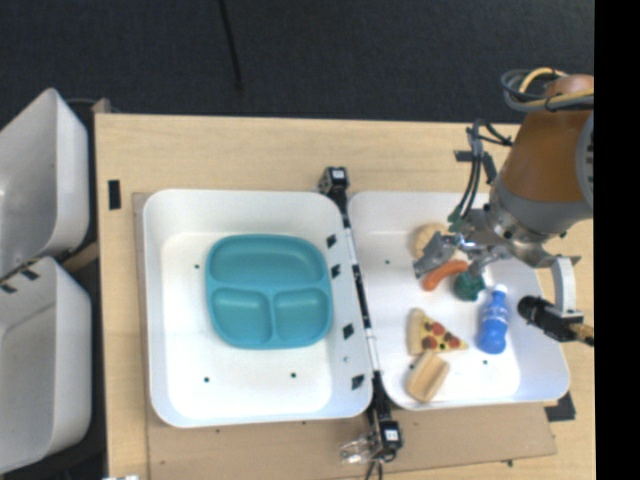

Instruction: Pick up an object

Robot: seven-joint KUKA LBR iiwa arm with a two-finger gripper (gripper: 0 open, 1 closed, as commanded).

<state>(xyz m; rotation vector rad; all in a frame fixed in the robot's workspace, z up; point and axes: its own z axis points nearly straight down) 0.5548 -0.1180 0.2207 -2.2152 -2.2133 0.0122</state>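
Light wood bench [250, 153] on a dark floor, two white moulded shapes off its left edge. Two shallow white bins side by side; landmark is the right bin [385, 228]. The left bin [180, 368] touches it along the centre seam and holds one teal divided plate [268, 290]. One grey arm [545, 168] with an orange band hangs over the right bin's far-right part, its gripper [452, 253] low over the bin's upper middle; cannot tell how far the fingers are spread or whether they hold anything. Six items inside the right bin: one blue bottle [492, 320] at right, one pizza slice [432, 334] at centre, one bread roll [427, 376] near the front wall, one orange carrot-like piece [443, 275] and one tan lump [428, 237] at the gripper, one dark green piece [468, 287] just left of the bottle.
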